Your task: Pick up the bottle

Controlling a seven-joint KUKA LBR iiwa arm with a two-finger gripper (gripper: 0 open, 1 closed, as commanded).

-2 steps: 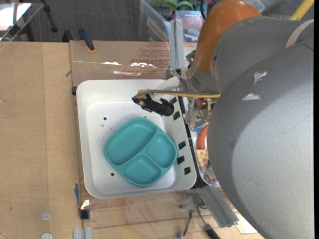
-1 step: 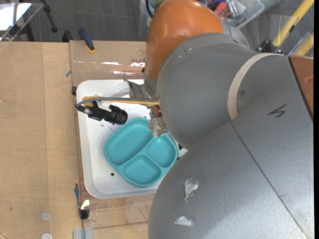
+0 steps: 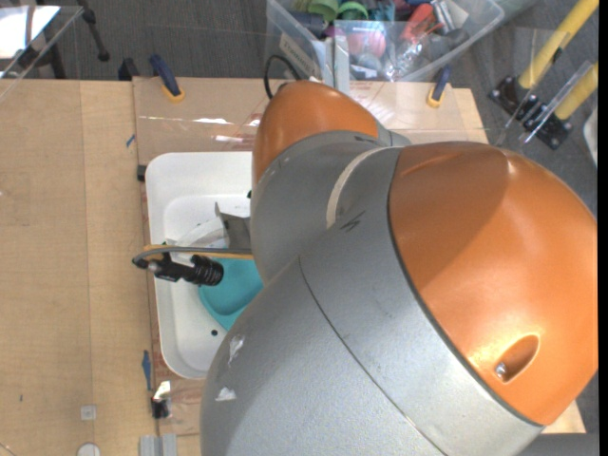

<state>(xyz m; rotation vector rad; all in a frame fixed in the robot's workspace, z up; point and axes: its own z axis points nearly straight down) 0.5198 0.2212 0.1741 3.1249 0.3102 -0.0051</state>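
Note:
The big grey and orange arm point(image 3: 408, 283) takes up most of the camera view and covers the right bin and much of the left bin point(image 3: 176, 183). A teal thing point(image 3: 231, 291) lies in the left bin, half hidden under the arm; I cannot tell whether it is the bottle. Just above it a grey part of my gripper point(image 3: 234, 224) sticks out from under the arm, low over the bin. The arm hides what lies below the gripper.
A clear plastic box point(image 3: 380, 17) of colourful items stands behind the bins. Blue clamps point(image 3: 166, 79) sit along the bench's back edge. Yellow-handled tools point(image 3: 560, 36) hang at the upper right. Bare wooden bench point(image 3: 66, 255) lies left of the bin.

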